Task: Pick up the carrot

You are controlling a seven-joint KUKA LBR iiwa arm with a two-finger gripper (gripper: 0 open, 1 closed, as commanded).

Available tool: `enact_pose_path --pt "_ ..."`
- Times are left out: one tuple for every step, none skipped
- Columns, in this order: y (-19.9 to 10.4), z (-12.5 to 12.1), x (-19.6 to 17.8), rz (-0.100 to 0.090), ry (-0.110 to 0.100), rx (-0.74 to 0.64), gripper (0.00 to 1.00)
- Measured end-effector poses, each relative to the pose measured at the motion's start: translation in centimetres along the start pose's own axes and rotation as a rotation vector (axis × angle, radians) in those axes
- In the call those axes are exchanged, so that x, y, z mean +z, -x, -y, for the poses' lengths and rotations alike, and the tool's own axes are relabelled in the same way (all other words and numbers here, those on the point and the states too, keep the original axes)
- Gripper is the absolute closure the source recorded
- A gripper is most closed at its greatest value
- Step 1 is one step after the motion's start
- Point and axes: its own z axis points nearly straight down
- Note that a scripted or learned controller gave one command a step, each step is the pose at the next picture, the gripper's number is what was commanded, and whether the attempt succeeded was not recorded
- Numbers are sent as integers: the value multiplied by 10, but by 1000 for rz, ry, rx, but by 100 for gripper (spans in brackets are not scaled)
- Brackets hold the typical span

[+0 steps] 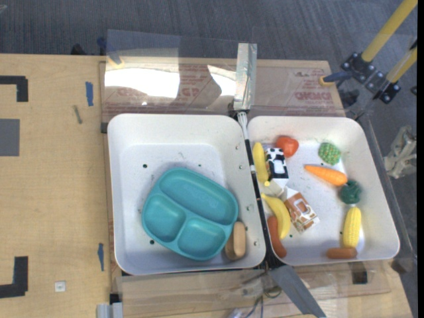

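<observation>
Camera view looks down on 2 white bins side by side on a wooden surface. The carrot lies in the right bin, in its upper right part, well clear of the walls. Its long axis runs from upper left to lower right across the frame: the narrow orange tip points toward the bin's centre, and the thick end meets its dark green top at the lower right. A green bumpy vegetable sits just above it, and a yellow corn cob lies below the green top, standing nearly vertical in the frame. To the carrot's left are a red tomato-like piece, a black-and-white box and 2 bananas, all apart from it.

The left bin holds a teal divided plate with a brown bread-like piece touching its lower right edge.

I cannot tell the state of the hand from this frame, so its direction from the carrot cannot be read either. Since the arm reaches in from the frame's right, the carrot is on the nearer side. My judgement is that a grasp should close across the orange body at right angles to that slanted axis, where free floor lies on both sides.
</observation>
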Motion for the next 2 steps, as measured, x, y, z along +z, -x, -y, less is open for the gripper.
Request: enact_pose_path --pt "42 16 -14 5 0 -221 100" --pt "42 16 -14 5 0 -221 0"
